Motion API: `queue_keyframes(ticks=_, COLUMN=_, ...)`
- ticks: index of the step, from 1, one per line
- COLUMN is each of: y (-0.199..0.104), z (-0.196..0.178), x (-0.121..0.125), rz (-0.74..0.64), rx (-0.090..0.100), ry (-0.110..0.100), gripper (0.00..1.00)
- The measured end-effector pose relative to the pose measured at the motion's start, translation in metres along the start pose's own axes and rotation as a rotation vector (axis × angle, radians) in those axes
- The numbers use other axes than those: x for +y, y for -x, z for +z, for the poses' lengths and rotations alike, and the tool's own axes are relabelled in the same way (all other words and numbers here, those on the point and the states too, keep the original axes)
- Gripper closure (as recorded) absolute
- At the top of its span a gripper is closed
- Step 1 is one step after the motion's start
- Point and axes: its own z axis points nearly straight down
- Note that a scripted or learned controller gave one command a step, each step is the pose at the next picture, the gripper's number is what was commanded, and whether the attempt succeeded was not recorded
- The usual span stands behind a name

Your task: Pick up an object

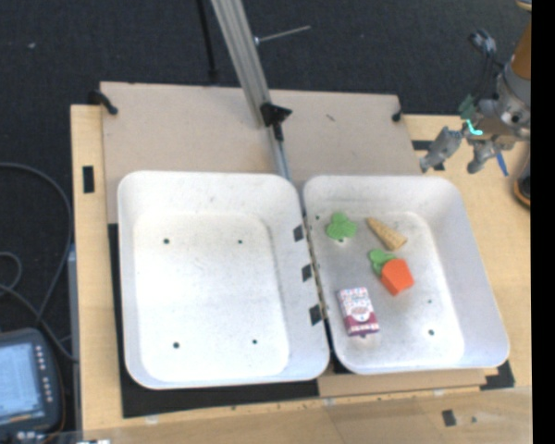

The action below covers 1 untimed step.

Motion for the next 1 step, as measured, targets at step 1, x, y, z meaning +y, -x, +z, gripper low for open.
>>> queue_keyframes(ticks=1, y=0.0002, z=-0.0035, x=0.0007, rz=-0.003, rx=-0.004, ry=0.004, gripper=0.00)
